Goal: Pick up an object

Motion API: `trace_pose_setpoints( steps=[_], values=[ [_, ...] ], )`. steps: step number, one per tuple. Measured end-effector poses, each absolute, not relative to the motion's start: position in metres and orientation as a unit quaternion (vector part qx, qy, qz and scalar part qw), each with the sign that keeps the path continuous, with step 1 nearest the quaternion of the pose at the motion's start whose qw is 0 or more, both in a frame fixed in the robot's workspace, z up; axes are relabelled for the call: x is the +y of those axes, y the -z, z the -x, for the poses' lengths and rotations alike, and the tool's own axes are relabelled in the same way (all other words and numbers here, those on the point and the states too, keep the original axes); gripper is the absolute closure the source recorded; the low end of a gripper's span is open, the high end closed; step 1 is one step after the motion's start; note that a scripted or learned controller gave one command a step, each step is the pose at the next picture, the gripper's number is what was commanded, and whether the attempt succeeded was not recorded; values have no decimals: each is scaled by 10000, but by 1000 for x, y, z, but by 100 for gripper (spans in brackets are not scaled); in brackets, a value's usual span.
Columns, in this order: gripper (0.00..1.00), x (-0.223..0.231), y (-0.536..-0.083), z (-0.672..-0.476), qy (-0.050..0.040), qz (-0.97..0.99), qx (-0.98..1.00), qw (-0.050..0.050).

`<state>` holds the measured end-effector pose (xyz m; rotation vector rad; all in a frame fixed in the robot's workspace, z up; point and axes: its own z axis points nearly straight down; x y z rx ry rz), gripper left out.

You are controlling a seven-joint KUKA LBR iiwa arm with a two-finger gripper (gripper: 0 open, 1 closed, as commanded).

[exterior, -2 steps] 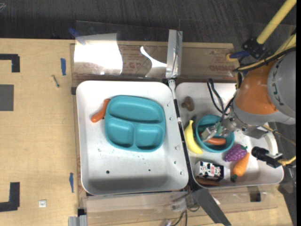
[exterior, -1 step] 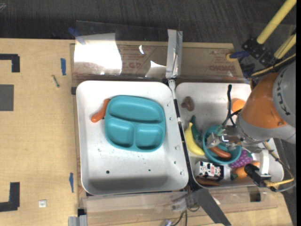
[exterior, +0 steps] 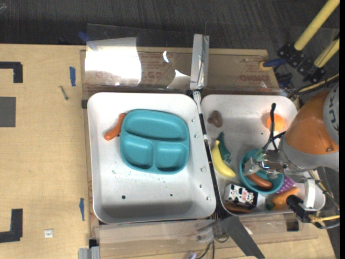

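Observation:
My gripper (exterior: pixel 259 167) reaches in from the right and hangs low over a teal bowl (exterior: pixel 249 159) in the right bin (exterior: pixel 240 109). A red-brown sausage (exterior: pixel 261 182) lies in that bowl just below the gripper. Whether the gripper touches it is hidden by the wrist. A yellow banana (exterior: pixel 220 159) lies left of the bowl. A black and white box (exterior: pixel 241 195) sits at the bin's front. A brown lump (exterior: pixel 215 118) rests at the back left, and an orange piece (exterior: pixel 276 121) at the back right.
The left bin (exterior: pixel 108 193) holds a teal divided plate (exterior: pixel 154 139) with an orange carrot-like piece (exterior: pixel 113 130) at its left edge. Another orange object (exterior: pixel 280 200) and a purple bit (exterior: pixel 289 184) crowd the right bin's front corner, under the arm.

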<state>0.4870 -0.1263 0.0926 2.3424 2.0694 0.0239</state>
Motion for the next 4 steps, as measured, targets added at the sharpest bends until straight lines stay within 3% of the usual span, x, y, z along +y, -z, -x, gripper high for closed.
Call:
trace_pose_setpoints(
  steps=[3,4],
  values=[
    [0,-95,-94,-489,-73,-6422,7664,143],
    [0,-99,-93,-488,-84,-7413,6710,102]
  ],
)
